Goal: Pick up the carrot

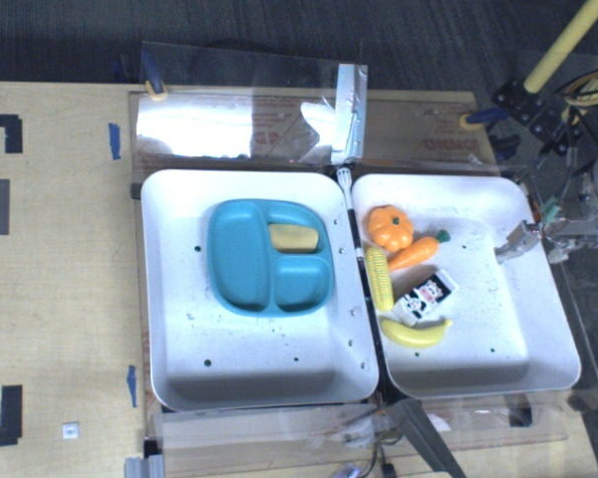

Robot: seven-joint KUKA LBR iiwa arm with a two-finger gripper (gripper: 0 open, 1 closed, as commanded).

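Note:
The carrot, orange with a green top, lies at a slant in the right bin, toward its back left. Its tip touches a corn cob, and it rests just below a small orange pumpkin. At the right bin's right rim, grey metal parts that look like my gripper stand well to the right of the carrot, with bare bin floor between them. Nothing shows between its fingers.
In the right bin there are also a black-and-white carton and a banana in front of the carrot. The left bin holds a blue divided plate with a yellow bread piece. Cables and a yellow pole stand at the back right.

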